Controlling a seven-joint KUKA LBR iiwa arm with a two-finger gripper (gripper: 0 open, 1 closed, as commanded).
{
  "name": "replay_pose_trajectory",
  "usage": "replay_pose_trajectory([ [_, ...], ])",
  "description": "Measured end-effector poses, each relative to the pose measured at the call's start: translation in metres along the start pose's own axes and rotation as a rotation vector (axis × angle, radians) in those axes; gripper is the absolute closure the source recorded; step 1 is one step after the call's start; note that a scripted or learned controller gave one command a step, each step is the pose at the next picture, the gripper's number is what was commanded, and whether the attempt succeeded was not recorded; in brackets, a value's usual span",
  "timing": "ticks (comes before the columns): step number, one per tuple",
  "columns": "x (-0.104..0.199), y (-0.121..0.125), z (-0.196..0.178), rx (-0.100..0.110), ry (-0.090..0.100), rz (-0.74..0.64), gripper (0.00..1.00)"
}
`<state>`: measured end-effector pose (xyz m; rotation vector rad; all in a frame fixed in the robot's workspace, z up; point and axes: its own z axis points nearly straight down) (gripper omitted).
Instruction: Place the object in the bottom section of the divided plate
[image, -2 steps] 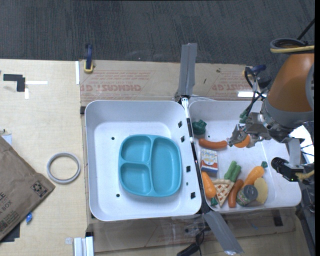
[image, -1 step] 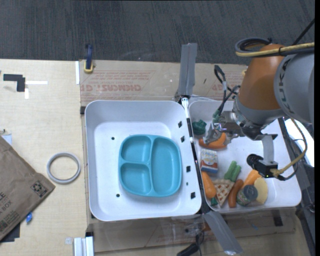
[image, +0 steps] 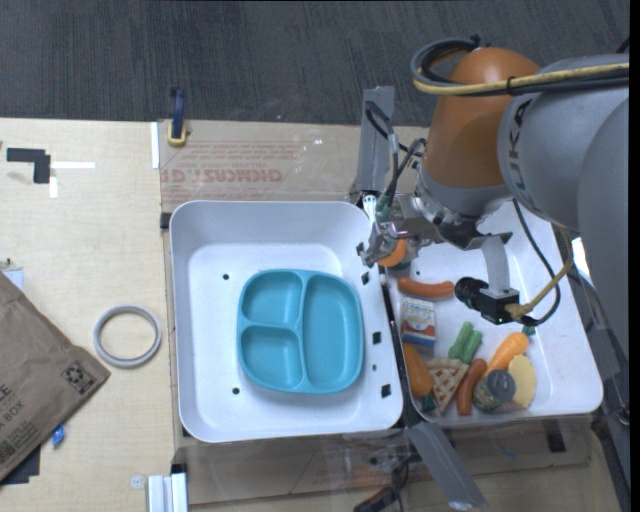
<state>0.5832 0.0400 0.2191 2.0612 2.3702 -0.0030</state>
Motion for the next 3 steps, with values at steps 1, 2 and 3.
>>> replay_pose_trajectory([
  [1,-0.01,0.007,0.029,0.003,0.001,-0.126,1.0],
  [2,0.058,-0.022,-0.026,0.0,0.0,-0.131,1.0],
  [3,0.058,-0.022,-0.026,0.0,0.0,-0.131,0.0],
])
